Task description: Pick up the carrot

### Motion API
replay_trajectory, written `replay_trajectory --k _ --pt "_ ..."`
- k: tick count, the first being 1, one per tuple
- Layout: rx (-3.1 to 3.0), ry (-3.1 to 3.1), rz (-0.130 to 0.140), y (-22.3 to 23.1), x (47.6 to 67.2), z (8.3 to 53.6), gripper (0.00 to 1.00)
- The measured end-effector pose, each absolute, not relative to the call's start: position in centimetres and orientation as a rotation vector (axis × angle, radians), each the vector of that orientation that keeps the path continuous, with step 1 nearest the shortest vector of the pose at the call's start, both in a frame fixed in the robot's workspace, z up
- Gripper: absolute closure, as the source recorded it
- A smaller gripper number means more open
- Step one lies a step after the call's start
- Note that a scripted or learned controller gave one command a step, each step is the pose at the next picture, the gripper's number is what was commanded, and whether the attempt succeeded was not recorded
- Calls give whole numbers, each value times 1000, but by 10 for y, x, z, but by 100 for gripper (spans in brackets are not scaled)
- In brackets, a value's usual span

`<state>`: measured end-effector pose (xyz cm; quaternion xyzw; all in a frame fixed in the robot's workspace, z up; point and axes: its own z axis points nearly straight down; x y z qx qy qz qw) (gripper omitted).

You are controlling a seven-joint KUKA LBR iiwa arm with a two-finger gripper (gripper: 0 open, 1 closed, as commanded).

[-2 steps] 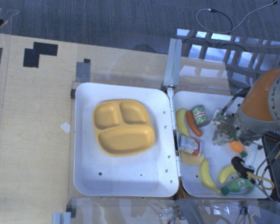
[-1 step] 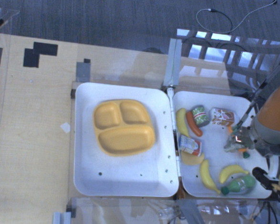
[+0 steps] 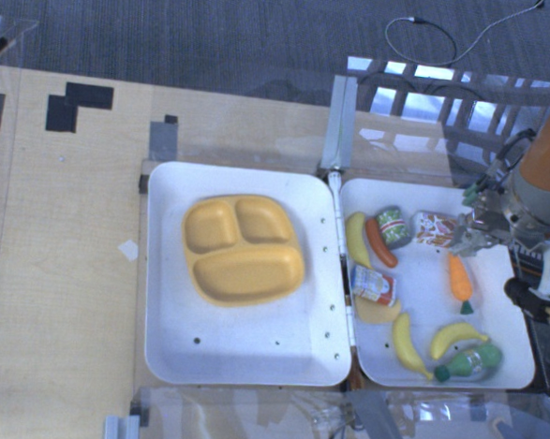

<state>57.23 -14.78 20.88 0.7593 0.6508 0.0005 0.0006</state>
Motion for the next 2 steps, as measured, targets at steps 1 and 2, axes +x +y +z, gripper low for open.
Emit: replay_trajectory --k 1,2 --pt "2384 2045 0 -148 572 208 0" --pt "2367 2063 2 -187 599 94 0"
